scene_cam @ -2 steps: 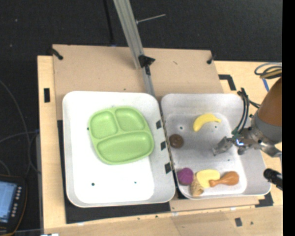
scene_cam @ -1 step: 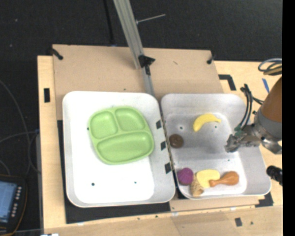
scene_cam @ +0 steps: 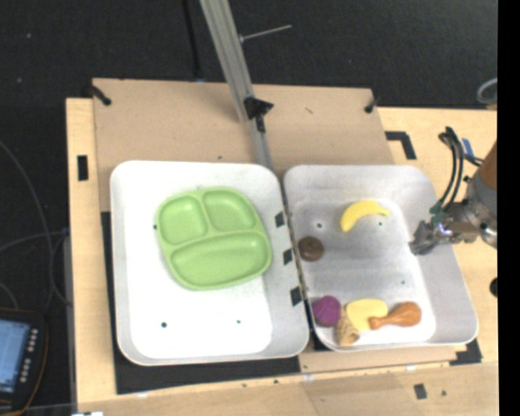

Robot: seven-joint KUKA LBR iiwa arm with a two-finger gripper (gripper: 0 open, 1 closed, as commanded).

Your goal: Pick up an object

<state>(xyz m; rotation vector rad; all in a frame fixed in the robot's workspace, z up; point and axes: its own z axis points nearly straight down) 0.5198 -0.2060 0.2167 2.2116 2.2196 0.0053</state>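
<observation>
The right bin [scene_cam: 390, 267] holds a yellow banana [scene_cam: 364, 214] near its back, a small brown round thing [scene_cam: 310, 249] by its left wall, and at the front a purple fruit [scene_cam: 327, 309], a pale yellow piece [scene_cam: 365, 310], a tan cone-shaped piece [scene_cam: 346, 333] and an orange-brown drumstick-shaped toy [scene_cam: 397, 317]. My gripper [scene_cam: 425, 239] hangs over the right edge of this bin, right of the banana, with nothing seen between its fingers.
The left bin [scene_cam: 139, 319] carries a green divided plate [scene_cam: 213, 237]. A metal pole [scene_cam: 232, 68] slants down to the gap between the bins. A screen [scene_cam: 9, 349] sits at the lower left off the bench.
</observation>
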